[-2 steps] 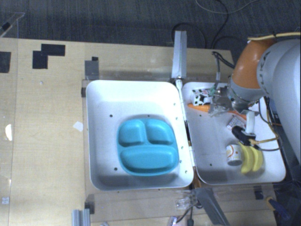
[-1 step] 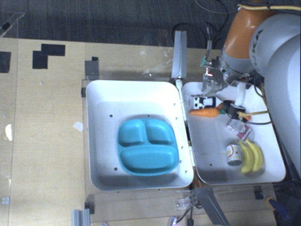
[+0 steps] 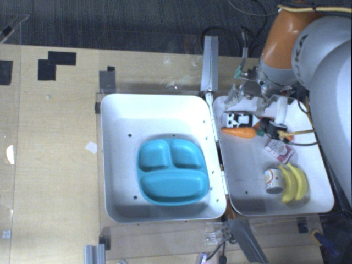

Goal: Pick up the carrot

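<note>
Carrot [image 3: 240, 132] lies in the right bin [image 3: 247, 202], near its far left corner, lengthwise across the bin with its thick end toward the bin's middle. The gripper [image 3: 248, 95] hangs just above the bin's far edge, close behind the carrot but apart from it; nothing shows between its fingers, and how far they are spread cannot be told from this slant. A black-and-white item [image 3: 240, 119] sits just behind the carrot. Toward the right bin's near right corner lie a banana bunch [image 3: 295, 182] and a small can [image 3: 273, 180] touching it, with a pink packet [image 3: 279, 150] between them and the carrot. The left bin [image 3: 115, 147] carries a blue divided tray [image 3: 173, 169].
</note>
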Controlling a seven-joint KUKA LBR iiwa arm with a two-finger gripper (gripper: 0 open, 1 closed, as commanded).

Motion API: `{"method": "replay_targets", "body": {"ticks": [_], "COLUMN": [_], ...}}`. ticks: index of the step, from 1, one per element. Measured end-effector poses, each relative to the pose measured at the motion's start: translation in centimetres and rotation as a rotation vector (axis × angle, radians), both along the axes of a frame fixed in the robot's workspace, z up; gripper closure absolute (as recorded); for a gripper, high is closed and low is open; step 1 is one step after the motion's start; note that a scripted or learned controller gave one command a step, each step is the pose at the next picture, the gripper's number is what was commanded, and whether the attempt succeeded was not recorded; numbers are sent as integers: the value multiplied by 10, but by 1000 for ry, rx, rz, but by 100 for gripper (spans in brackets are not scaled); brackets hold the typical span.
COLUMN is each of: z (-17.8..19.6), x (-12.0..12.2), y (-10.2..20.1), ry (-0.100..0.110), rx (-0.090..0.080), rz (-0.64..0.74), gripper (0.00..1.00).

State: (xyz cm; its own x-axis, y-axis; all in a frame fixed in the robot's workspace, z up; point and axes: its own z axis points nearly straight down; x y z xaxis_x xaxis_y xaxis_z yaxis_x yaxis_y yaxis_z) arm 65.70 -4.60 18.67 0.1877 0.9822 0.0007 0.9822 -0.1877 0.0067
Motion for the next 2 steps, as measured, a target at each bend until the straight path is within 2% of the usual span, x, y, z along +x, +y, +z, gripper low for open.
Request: {"method": "replay_targets", "body": {"ticks": [1,2], "z": [-71,-78], "x": [13,-11], "y": [-34,-77], "ry": [-15,-46], "rx": [-3,-8], "rz": [186,120], "gripper": [0,0]}}
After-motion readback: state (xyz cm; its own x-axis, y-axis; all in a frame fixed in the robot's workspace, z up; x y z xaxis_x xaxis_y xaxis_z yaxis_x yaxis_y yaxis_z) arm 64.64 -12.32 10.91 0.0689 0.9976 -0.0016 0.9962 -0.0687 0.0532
